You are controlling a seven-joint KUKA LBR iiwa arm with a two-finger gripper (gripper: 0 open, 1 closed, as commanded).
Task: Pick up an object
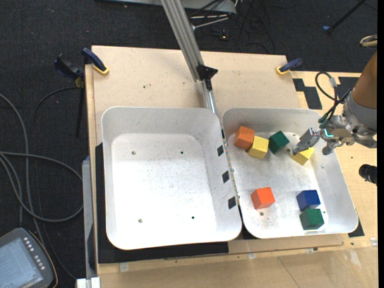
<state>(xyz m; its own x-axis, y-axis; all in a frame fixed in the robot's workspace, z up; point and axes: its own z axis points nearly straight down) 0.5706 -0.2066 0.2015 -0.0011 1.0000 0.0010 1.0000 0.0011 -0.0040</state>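
The right bin (339, 182) holds several blocks. Along its far side an orange block (244, 137), a yellow block (259, 147) and a dark green block (278, 141) sit close together. A second yellow block (302, 155) lies just right of them. Nearer the front are another orange block (262, 197), a blue block (308, 198) and a green block (311, 218). My gripper (318, 143) hangs over the bin's right side, open. Its left finger (308, 140) is right by the second yellow block, which sits at that finger's lower left, not between the fingers.
The left bin (114, 161) stands beside the right one. A metal pole (183, 32) slants in from the top toward the gap between the bins. Clamps (96, 62) sit at the bench's far corners.
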